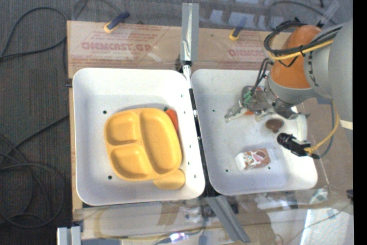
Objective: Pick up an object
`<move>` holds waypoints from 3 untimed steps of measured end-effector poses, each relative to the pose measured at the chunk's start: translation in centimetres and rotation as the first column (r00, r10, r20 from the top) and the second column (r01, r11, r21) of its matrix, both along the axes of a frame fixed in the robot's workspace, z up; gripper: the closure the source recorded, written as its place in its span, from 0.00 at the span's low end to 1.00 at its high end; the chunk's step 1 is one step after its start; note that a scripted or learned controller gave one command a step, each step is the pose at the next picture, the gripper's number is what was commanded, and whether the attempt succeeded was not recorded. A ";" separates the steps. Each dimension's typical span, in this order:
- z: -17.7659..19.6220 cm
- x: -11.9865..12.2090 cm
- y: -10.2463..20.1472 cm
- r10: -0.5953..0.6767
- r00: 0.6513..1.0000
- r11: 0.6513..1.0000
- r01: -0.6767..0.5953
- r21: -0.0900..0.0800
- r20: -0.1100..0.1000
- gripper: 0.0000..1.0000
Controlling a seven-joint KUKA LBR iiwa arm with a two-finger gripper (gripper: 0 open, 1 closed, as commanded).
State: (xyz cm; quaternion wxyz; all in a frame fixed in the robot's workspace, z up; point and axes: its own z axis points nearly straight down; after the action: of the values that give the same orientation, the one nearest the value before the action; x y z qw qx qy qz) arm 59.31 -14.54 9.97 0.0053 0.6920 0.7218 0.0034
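My gripper (239,109) reaches in from the right and hangs low over the upper middle of the right bin (223,172). Small green and red bits show right at the gripper, too small to name. A brown rounded object (274,123) lies just right of it, under the wrist. A small clear packet with red and brown contents (255,159) lies flat near the bin's front, well apart from the gripper. In the left bin (86,123) sits a yellow divided tray (142,143), with an orange item (173,119) tucked behind it and a yellow piece (170,180) at its front corner.
A black plug on a yellow cable (289,143) hangs from the arm over the right bin's right side. The ridge between the two bins (195,123) runs just left of the gripper. Cardboard and clamps lie behind the bins.
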 end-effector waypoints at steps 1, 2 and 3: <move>-1.1 4.5 -2.2 0.019 1.000 1.000 -0.019 0.001 -0.004 0.00; 0.0 4.6 -2.1 0.021 1.000 1.000 -0.021 0.000 -0.003 1.00; -0.1 4.6 -2.1 0.021 1.000 1.000 -0.021 0.000 -0.003 0.00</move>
State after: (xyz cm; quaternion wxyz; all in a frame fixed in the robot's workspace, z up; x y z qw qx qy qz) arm 63.88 -16.64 9.91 0.0043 0.6844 0.7291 0.0022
